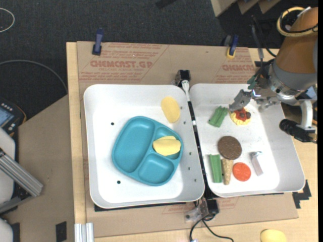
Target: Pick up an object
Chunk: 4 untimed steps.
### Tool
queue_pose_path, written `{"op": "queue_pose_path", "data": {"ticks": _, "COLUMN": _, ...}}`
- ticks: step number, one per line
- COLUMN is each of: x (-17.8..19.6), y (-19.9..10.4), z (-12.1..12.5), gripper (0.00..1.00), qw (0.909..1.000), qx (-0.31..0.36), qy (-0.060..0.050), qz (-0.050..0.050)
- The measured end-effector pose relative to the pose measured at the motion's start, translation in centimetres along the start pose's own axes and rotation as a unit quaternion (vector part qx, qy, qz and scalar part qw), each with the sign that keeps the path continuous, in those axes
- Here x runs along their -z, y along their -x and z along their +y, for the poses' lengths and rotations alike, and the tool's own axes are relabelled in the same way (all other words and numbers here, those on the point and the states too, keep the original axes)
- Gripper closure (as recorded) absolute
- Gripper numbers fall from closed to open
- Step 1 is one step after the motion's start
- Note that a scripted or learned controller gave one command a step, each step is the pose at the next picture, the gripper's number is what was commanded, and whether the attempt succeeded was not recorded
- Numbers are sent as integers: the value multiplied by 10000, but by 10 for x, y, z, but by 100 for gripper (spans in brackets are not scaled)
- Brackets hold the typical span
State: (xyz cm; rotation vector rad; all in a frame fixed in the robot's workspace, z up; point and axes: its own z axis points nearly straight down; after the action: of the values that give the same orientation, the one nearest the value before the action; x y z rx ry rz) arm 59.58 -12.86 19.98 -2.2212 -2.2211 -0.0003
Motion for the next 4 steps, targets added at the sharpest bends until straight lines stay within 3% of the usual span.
{"op": "queue_pose_path", "data": {"ticks": 1, "x": -121, "y": -27, "z": -56, "gripper": 0, "qw": 10000, "qx": -8, "qy": -46, "qz": 16}}
{"op": "queue_pose_path", "data": {"ticks": 2, "x": -104, "y": -26, "z": -52, "gripper": 100, "qw": 10000, "qx": -7, "qy": 20, "qz": -5}}
{"op": "queue_pose_path", "data": {"ticks": 3, "x": -77, "y": -13, "z": -117, "gripper": 100, "qw": 10000, "qx": -19, "qy": -24, "qz": 5}}
{"op": "queue_pose_path", "data": {"ticks": 4, "x": -68, "y": -14, "z": -114, "gripper": 100, "qw": 10000, "qx": -8, "qy": 8, "qz": -2}}
